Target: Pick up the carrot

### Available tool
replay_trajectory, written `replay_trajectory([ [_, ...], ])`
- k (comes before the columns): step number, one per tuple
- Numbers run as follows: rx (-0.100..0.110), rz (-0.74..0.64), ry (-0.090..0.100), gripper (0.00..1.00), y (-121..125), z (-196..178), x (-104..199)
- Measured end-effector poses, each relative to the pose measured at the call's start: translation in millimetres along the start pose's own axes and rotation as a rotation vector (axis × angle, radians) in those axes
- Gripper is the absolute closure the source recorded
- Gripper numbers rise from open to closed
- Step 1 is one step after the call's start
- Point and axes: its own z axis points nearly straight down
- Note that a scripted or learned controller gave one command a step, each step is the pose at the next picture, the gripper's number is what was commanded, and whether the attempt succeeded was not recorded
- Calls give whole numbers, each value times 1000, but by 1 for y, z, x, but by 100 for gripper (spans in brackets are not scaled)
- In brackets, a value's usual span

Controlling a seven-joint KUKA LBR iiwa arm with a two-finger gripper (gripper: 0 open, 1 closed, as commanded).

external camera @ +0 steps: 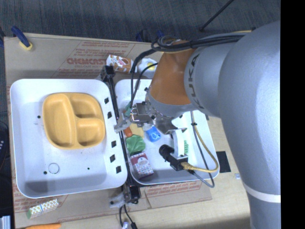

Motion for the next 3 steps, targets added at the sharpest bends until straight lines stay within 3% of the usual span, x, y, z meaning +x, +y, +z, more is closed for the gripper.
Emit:
replay_trajectory([
  [1,2,-4,1,100,0,-10,0],
  [2,0,97,-1,100,-34,5,64],
  [3,-3,232,-1,100,22,-71,47],
])
